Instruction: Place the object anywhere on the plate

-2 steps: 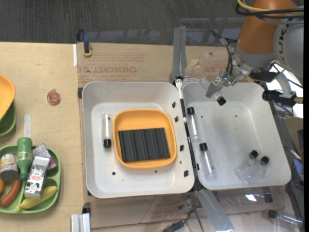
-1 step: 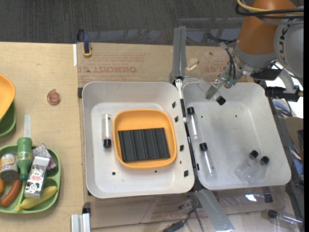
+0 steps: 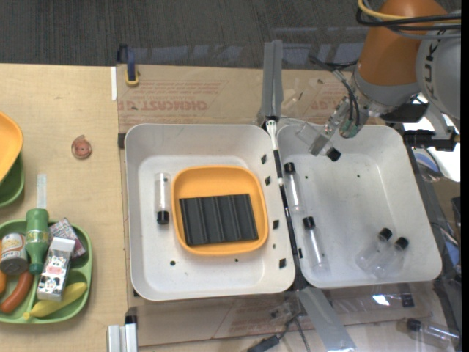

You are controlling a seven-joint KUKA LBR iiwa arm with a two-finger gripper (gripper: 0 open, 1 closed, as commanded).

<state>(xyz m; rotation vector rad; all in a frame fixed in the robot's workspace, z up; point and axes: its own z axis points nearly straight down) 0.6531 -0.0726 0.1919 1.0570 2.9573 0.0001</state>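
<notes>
One orange plate [image 3: 218, 182] (dark ridged insert) sits in the left bin [image 3: 143, 218]; four clear vials lie about. The gripper [image 3: 327, 144] hangs over the right bin's [image 3: 410, 196] far-left corner, finger state unclear.

Two bins side by side on the table, plate in the left one.

The left bin [image 3: 139, 196] holds the plate [image 3: 218, 180] near its middle, with a ridged slab [image 3: 220, 220] lying on the plate and a vial [image 3: 162, 196] just left of it. The right bin [image 3: 410, 196] holds two vials [image 3: 302, 222] along its left wall and clear pieces [image 3: 381, 251] at its near right corner (the gripper [image 3: 333, 134] hangs over its far left corner). A tray of food items [image 3: 44, 273] sits well left.
</notes>
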